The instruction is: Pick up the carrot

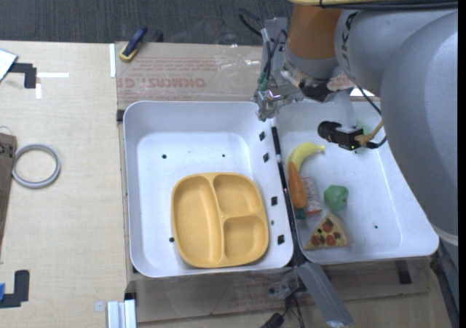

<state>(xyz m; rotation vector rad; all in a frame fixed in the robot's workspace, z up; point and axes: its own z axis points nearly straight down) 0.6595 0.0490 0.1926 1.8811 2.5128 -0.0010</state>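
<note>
A: Camera view: where do we find the carrot (pixel 296 184)?

B: In the right bin (pixel 393 195), hard against its left wall, long axis running near to far, beneath the banana (pixel 306 152). Open floor lies rightward.

A: And the gripper (pixel 266 104)?

B: Above the far rim, apart from the carrot; we cannot tell its state.

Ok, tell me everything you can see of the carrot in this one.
The carrot is a small orange toy, plastic-looking, long and tapering. It lies flat in the right bin, hard against the wall shared with the left bin, running roughly along that wall. Its upper end meets the banana; its lower part lies against a small reddish packet. The gripper hangs above the bins' far edge, apart from the carrot, with nothing between the jaws that I can make out.
</note>
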